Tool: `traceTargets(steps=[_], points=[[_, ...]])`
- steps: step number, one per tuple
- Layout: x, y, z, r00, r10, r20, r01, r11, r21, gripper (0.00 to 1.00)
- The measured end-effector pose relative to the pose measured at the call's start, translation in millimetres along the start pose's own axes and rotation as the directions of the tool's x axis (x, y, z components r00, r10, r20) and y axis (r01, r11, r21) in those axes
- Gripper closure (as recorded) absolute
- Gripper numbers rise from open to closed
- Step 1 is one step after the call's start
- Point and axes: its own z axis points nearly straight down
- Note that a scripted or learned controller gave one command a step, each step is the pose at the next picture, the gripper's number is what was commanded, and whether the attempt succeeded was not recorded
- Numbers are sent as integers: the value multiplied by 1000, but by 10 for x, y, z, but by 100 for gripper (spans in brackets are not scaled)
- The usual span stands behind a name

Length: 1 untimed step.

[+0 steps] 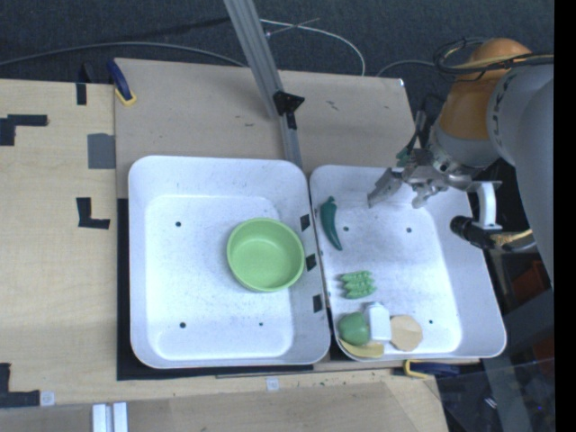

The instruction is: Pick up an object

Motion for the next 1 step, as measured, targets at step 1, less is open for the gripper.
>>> traceTargets(steps=[1], points=[[14, -15, 547, 1000, 1, 0, -1, 1000, 1, 0]])
